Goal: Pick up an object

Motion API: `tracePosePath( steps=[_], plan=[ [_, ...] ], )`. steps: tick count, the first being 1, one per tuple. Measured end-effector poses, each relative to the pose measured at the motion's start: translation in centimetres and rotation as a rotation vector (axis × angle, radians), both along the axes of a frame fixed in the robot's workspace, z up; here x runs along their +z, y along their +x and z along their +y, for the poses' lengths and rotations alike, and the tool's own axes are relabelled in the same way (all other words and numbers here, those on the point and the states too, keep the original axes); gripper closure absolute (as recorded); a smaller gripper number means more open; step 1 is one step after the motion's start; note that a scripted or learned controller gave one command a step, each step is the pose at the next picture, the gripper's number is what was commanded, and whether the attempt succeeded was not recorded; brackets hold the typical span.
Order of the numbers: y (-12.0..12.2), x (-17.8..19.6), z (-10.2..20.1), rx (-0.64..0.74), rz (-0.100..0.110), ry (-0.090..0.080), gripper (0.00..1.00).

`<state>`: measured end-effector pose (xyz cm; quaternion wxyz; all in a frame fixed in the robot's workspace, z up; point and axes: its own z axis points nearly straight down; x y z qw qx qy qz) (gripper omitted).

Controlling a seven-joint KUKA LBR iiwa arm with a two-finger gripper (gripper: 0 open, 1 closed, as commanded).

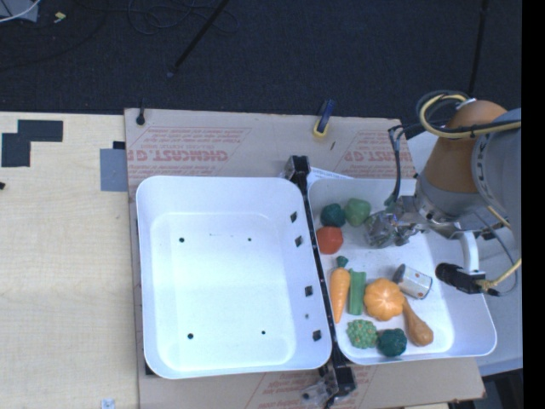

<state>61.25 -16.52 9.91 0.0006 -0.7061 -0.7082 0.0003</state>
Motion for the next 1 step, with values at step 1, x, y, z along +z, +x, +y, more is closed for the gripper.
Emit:
tracePosePath(
  steps=[1],
  plan=[
    [3.34,4.97,7.29,0.003,-0.004,0.001,1.0]
  ],
)
